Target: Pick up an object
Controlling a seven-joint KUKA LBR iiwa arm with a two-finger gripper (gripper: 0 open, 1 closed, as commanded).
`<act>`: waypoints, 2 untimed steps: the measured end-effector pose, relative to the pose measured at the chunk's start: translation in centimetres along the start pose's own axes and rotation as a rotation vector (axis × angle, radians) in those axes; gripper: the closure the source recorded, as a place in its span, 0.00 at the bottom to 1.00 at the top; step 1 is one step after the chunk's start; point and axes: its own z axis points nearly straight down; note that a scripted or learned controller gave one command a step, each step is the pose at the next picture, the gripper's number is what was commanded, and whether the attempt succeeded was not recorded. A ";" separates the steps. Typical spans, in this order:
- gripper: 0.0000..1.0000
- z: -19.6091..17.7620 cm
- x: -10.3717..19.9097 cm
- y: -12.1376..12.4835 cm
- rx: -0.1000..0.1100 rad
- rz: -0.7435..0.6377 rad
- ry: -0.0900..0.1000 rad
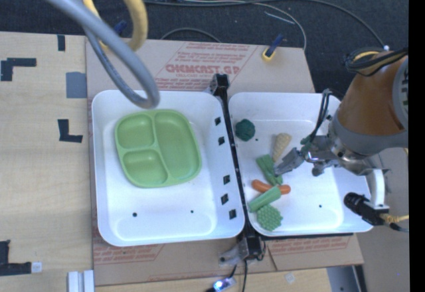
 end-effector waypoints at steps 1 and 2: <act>0.00 6.4 0.5 0.1 0.001 0.000 0.001; 0.00 11.0 0.5 0.1 -0.007 0.000 -0.002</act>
